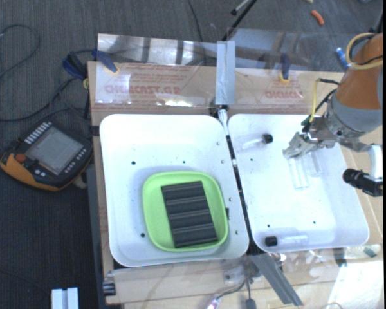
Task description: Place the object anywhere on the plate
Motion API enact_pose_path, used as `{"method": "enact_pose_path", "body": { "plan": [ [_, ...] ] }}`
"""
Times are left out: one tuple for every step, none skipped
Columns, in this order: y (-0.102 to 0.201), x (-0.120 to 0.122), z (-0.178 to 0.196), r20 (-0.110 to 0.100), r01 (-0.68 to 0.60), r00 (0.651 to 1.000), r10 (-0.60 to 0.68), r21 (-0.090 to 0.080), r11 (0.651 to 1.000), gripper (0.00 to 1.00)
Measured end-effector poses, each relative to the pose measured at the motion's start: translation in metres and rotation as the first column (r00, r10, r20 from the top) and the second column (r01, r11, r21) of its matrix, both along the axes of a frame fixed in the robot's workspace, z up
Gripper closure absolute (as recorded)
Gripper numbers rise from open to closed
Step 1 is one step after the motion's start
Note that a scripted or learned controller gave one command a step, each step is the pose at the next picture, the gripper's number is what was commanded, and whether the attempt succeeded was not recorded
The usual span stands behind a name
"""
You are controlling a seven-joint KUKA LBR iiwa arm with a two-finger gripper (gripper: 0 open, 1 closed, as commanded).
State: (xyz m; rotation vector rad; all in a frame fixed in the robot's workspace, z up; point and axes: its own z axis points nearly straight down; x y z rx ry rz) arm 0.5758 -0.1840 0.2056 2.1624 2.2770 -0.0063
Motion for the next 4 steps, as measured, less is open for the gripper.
{"method": "enact_pose_path", "body": {
  "plan": [
    [0.000,0.000,0.000,0.000,0.000,1.000,0.000,0.000,1.000,0.00],
    [0.018,0.040,0.061,0.002,-0.185,0.983,0.185,-0.001,0.983,0.00],
    [-0.008,0.060,0.051,0.002,-0.217,0.976,0.217,0.000,0.976,0.00],
    [-0.005,0.093,0.072,0.003,-0.222,0.975,0.222,-0.001,0.975,0.00]
  ]
}}
